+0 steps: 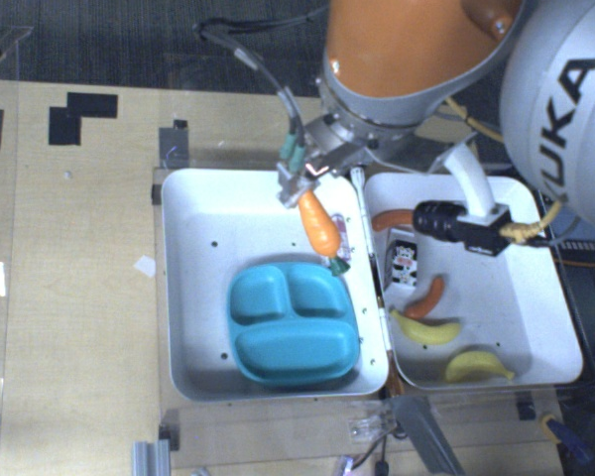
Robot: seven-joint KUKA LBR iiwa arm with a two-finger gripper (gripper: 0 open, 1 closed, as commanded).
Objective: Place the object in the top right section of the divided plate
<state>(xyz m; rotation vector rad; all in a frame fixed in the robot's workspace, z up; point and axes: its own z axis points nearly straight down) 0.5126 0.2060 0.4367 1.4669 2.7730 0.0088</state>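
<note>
Claw (299, 188) grips the carrot (320, 226) by its upper end, hanging just above the blue plate's (294, 350) top right section; lower it straight before releasing.

"KUKA" lettering on grey arm (565, 97)

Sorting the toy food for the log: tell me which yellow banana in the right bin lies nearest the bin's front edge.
The lower banana, near the right bin's front right corner. The other banana sits farther back and left, beside the orange-red sausage.
</note>
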